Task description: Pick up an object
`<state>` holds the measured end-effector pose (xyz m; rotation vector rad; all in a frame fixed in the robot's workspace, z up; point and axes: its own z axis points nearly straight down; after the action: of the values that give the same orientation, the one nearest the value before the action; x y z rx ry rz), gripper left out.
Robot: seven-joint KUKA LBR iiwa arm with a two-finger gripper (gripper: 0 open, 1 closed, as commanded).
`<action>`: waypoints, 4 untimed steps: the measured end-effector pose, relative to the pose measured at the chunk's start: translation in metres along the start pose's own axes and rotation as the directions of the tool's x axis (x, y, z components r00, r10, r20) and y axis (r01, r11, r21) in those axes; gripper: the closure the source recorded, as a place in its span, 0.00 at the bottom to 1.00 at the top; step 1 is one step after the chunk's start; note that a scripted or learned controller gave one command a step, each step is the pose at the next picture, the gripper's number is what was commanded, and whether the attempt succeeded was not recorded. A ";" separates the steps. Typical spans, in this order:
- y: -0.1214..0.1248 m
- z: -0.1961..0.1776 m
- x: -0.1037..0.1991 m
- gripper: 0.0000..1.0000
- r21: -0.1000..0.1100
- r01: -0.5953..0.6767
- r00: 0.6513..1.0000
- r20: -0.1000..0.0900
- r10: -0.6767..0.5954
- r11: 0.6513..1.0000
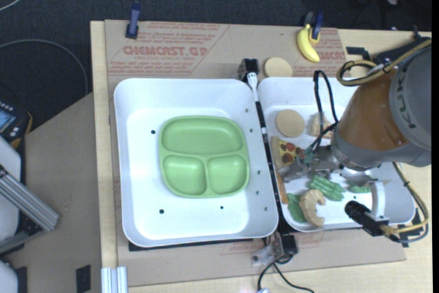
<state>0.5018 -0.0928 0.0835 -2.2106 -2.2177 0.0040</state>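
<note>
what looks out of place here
A banana and a round tan disc lie on the bench behind the right bin, outside both bins. The other toy food is piled in that bin.

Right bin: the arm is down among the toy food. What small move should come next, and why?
Probably a short straight lift to check the grasp. The arm hangs low over the right bin, hiding the end effector, with green pieces, a pizza slice and a tan disc crowded beside it. Nothing shows whether anything is held.
</note>
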 end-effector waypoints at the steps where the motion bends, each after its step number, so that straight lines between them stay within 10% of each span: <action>1: 0.004 -0.012 -0.005 1.00 -0.012 -0.005 1.000 0.006 0.005 1.000; 2: 0.041 -0.175 0.046 1.00 -0.030 0.005 1.000 0.006 -0.005 1.000; 4: -0.007 -0.167 0.130 1.00 -0.004 0.000 1.000 0.004 0.001 1.000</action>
<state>0.4963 0.0364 0.2512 -2.2149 -2.2210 0.0045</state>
